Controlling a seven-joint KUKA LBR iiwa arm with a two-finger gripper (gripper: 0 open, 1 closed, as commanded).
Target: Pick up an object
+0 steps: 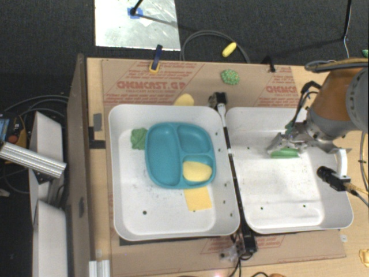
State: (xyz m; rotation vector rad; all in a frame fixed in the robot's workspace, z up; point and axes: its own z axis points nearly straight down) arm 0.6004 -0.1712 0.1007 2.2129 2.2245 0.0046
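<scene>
My gripper (290, 143) is low in the upper right part of the right bin (288, 212), reaching in from the right. A small flat green object (283, 153) lies on the bin floor directly under its tip, touching or nearly touching it. In the left bin (124, 212) sits a blue divided plate (170, 152) with a yellow rounded piece (197, 171) in its lower right compartment. A yellow square slice (198, 199) lies just below the plate, and a green leafy piece (138, 137) rests at the plate's left edge.
On the cardboard behind the bins lie a yellow piece (184, 100), a green knobbly ball (230, 77) and a small yellow object (229, 49). A black part (330, 178) with a cable hangs over the right bin's right side.
</scene>
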